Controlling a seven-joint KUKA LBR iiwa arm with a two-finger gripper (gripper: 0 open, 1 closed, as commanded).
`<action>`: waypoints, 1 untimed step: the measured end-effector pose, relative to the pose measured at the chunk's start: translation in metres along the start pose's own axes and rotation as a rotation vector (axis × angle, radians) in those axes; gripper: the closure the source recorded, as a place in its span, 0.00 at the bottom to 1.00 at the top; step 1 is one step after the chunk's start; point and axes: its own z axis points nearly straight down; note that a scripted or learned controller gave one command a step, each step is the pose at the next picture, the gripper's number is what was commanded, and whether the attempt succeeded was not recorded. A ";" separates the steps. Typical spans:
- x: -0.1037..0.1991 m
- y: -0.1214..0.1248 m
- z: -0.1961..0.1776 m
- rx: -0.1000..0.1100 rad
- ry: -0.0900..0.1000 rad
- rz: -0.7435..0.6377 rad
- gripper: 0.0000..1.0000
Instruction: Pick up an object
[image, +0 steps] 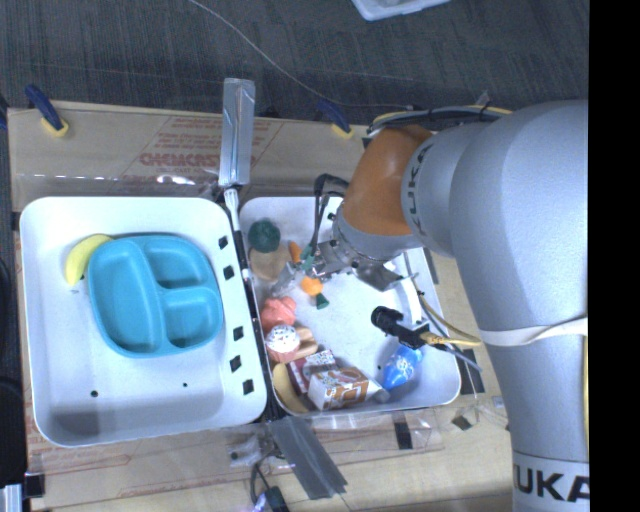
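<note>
The orange piece (316, 286) is lying on the floor of the right bin (350, 315), just to the right of the green-capped bottle (265, 243) and a little lower in the view. It is looking like the likeliest pick because it is sitting at the edge of the clutter, with bare white floor on the side away from the bottle. The gripper (310, 264) is hanging over that spot, right of the bottle and just above the orange piece. The wrist is hiding its tip from you, so you cannot tell whether it is spread or closed, and nothing is showing as held. You are probably watching the approach, not the lift. A pink lump (278, 311) is crowding in below the bottle, close to the piece, so a descent drifting toward the bottle is risking a knock. The blue tray (155, 295) is resting left of the bottle in the other bin (130, 400), well apart, so it is playing no part.
</note>
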 end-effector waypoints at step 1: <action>0.000 0.001 -0.011 0.000 -0.001 -0.005 1.00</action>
